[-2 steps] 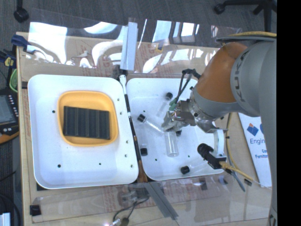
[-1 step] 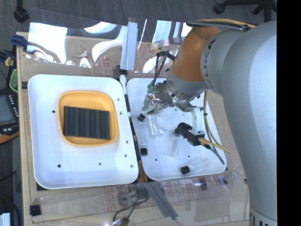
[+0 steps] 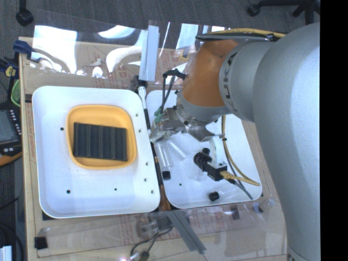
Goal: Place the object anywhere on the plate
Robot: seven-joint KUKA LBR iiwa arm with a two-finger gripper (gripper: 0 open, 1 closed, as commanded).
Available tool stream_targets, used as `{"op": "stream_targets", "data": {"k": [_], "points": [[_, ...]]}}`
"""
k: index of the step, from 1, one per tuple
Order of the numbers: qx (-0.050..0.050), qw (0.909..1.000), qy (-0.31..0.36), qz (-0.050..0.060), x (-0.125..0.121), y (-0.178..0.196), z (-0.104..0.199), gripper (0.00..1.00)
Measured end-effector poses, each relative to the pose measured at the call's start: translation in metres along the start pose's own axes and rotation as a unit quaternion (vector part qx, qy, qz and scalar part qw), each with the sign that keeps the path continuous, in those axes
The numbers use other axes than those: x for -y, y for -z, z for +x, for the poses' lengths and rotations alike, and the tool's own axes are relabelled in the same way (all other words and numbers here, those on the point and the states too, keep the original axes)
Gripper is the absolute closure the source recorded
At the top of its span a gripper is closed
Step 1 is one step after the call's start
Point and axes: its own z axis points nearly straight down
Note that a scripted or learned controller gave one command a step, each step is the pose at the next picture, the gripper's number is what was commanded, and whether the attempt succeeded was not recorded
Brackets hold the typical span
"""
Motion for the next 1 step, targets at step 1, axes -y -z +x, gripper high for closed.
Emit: {"op": "stream_targets", "data": {"k": [1], "points": [[0.000, 0.9989, 0.047, -0.001, -0.0478, 0.0061, 0.0774, 1.00]]}}
